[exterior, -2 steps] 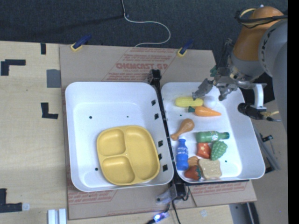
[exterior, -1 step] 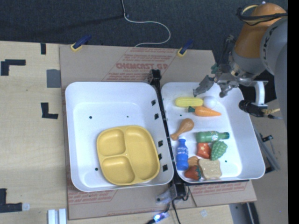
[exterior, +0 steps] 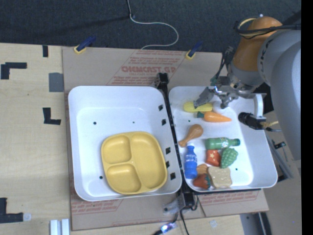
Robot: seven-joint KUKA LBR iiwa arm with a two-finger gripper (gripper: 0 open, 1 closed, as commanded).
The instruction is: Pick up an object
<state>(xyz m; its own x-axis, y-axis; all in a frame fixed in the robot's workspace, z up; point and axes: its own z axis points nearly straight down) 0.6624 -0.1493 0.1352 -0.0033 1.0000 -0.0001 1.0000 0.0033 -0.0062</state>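
My gripper (exterior: 214, 100) hovers over the back of the right bin (exterior: 259, 168), its fingers spread open with nothing held between them. Just under and in front of it lie a yellow corn-like piece (exterior: 194, 107) and an orange carrot (exterior: 216, 117). Toward the front of the bin are a brown drumstick (exterior: 190, 134), a green bottle (exterior: 221, 143), a blue bottle (exterior: 190, 161), a red piece (exterior: 212, 157), a green leafy piece (exterior: 228, 156), a slice of toast (exterior: 220, 176) and a red-brown piece (exterior: 200, 181).
The left bin (exterior: 88, 106) holds a yellow divided plate (exterior: 133, 161) at its front. A black clip wall (exterior: 168, 126) separates the two bins. The arm's grey body (exterior: 288, 82) looms over the right bin's right edge.
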